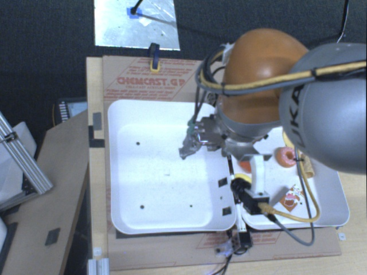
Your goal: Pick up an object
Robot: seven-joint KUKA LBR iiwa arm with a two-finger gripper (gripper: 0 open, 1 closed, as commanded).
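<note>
Nearest the camera, the arm [321, 107] fills the upper right, its grey housing and orange band hiding much of the right bin [335, 211]. Partly seen there are a pink ring-shaped toy like a doughnut [285, 156], an orange piece [245, 166] tucked under the wrist, a yellow piece [241, 179] and a small red-and-white item [292, 199], too blurred to name. The wrist leans down and leftward, carrying the gripper [189, 145] over the right part of the left bin [123, 171]. The metal tip is small and blurred; whether it is spread or pinching cannot be told. Two white bins sit side by side on a cardboard sheet [149, 80]. Beyond lies a silvery sheet [136, 16].
</note>
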